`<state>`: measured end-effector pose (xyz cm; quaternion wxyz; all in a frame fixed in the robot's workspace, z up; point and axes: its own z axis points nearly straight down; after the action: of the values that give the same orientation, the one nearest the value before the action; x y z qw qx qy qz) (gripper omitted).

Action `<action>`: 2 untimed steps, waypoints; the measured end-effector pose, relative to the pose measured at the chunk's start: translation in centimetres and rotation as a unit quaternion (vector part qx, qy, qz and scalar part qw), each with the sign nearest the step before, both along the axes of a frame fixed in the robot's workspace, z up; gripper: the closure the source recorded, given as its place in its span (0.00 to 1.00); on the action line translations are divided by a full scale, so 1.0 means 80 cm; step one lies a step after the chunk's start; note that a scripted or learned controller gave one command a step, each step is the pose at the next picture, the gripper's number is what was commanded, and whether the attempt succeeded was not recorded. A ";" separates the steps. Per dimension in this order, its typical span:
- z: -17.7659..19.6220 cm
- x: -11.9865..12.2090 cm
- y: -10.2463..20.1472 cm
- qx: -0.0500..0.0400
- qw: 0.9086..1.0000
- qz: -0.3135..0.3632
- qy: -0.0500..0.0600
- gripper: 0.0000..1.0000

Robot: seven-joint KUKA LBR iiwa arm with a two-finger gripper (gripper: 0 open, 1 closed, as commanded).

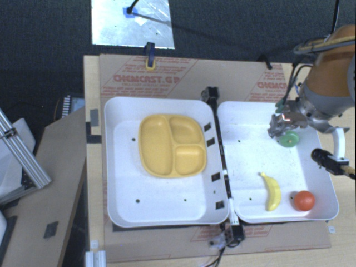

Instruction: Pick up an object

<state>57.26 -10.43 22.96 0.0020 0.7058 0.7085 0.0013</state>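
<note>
Grey two-finger gripper [283, 128] low over a small round green object [288, 140] at the far end of the right-hand shallow white bin [245, 166], apparently touching its top. Whether the jaws are open or closed: cannot tell. Step looks like the grasp approach. Next: close, lift clear. Yellow plastic banana [272, 191] and orange-red ball [303, 200] lie nearer the front of that bin.

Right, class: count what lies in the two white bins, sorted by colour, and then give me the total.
Yellow: 2, the divided plate in the left bin and the banana in the right bin.
Orange-red: 1, a round fruit beside the banana.
Green: 1, a small round object right below the gripper.
Total: 4.
</note>
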 end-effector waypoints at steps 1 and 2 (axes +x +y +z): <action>0.010 0.011 0.074 0.001 1.000 0.003 0.001 1.00; 0.019 0.024 0.140 0.001 1.000 0.003 0.000 1.00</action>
<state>59.20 0.75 24.48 0.0007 0.7034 0.7108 0.0021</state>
